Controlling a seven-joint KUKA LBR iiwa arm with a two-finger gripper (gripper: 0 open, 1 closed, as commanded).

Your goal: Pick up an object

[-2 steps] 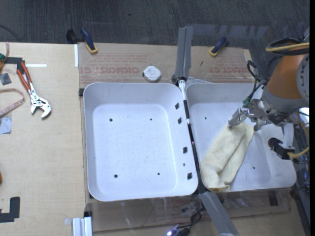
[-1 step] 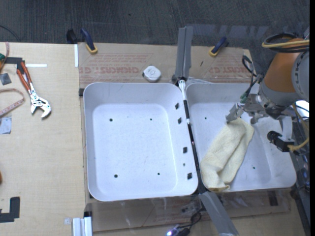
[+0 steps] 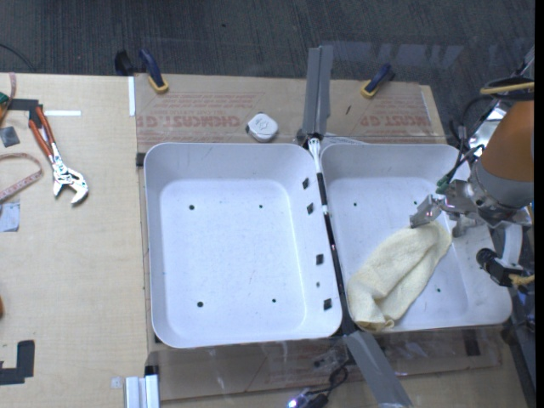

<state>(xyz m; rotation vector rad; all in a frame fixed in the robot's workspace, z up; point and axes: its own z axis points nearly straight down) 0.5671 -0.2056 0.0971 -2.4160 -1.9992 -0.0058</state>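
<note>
Tool (image 3: 432, 213) half-hidden at cloth's (image 3: 398, 279) upper end; grip perhaps closed, cannot tell. Right bin (image 3: 382, 155), wooden table (image 3: 76, 270), dark floor.

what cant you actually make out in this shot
- Gripper, camera view: sits at the upper end of the yellow cloth; too small and cluttered by cables to tell if it grips the cloth.
- Arm: cut off by the right edge.
- Right bin: floor beneath the cloth is hidden by it.
- Small white round object behind the bins: too small to identify.
- Pliers on the bench: handles cut off by the left edge.
</note>
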